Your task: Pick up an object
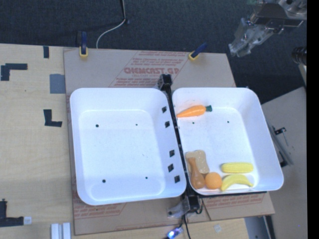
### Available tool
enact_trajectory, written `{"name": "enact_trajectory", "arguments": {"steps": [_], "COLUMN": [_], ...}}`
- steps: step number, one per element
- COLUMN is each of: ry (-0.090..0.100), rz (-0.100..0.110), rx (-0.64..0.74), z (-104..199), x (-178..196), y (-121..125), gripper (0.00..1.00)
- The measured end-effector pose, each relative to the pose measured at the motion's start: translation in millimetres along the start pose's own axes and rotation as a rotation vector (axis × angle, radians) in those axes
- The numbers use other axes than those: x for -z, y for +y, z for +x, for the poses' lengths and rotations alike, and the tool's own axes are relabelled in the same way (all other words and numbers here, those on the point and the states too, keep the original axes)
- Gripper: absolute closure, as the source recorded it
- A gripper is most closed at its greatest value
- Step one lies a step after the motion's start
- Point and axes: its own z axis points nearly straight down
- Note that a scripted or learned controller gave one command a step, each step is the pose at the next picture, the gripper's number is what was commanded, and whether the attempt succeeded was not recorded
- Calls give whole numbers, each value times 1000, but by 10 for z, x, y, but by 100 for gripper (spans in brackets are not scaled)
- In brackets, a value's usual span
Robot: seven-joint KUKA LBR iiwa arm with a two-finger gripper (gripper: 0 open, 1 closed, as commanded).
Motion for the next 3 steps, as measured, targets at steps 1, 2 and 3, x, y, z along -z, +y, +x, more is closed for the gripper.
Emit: {"name": "enact_trajectory", "arguments": {"steps": [1,2,3], "ry": [3,1,4], "rz": [0,0,1], "rx": [7,1,11], "z": [868,823,2156], "x": [14,120,-5], "y": [194,190,633], "gripper": [100,100,100]}}
